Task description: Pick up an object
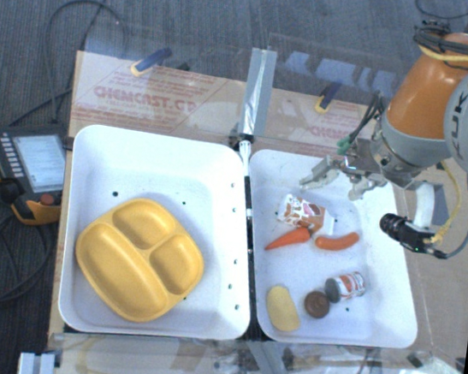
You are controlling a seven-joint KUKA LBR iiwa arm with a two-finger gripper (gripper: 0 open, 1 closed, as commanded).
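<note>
Faint red "CHEMCAST" lettering reads across the clear sheet (143, 98) behind the bins.

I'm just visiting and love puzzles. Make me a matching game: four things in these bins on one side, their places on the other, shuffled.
Things:
1. yellow divided plastic tray
2. orange toy carrot
3. pale yellow oval block
4. small red-and-white can

Places:
A. front of the right bin, near the divider
B. left bin
C. right bin, lying on its side beside a brown disc
D. middle of the right bin, just below a white-and-brown packet

Pairs: 1-B, 2-D, 3-A, 4-C
</note>
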